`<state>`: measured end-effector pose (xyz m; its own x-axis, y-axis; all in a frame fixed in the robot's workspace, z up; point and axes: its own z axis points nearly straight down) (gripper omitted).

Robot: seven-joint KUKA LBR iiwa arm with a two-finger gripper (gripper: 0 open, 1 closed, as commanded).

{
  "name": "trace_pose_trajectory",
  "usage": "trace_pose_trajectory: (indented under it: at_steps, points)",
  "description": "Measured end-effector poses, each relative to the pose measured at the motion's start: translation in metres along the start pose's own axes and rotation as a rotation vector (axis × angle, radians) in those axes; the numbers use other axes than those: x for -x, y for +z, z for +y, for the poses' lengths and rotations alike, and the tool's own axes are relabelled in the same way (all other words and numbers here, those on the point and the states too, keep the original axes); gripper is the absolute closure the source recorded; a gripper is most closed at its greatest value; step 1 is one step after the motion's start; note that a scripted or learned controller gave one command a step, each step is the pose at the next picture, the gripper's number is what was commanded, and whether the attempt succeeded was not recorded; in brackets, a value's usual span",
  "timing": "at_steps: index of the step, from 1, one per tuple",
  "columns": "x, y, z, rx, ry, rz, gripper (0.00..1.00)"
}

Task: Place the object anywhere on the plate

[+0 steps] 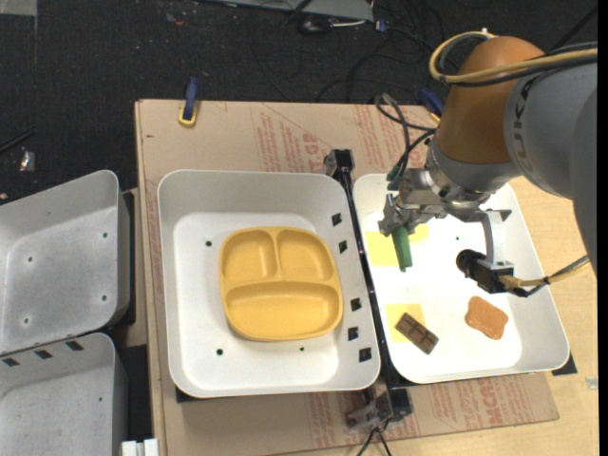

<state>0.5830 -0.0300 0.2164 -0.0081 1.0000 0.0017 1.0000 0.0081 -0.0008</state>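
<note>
A yellow plate [281,283] with three compartments lies in the middle of the left bin [190,255]. My gripper [404,224] hangs over the left part of the right bin [541,340], close to the divider between the bins. It is shut on a slim green stick [403,250], which points down from between the fingers. The stick hangs above a pale yellow flat piece [379,248] on the bin floor. The plate is to the left of the gripper, across the divider.
A brown chocolate-like block [416,332] on a yellow scrap and an orange biscuit-like piece [486,318] lie in the right bin's near half. A black fitting [480,266] and cables hang from the wrist. White lids [57,255] sit at the far left.
</note>
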Motion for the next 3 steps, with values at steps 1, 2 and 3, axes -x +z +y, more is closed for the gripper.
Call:
trace_pose_trajectory:
  at_steps: [1, 2, 3]
  points:
    - [-0.05, 0.006, 0.0, -0.001, 0.001, 0.0, 1.0]
    - [-0.096, 0.008, 0.006, 0.002, 0.001, -0.001, 1.0]
    - [-0.15, -0.011, 0.006, 0.003, 0.0, 0.0, 1.0]
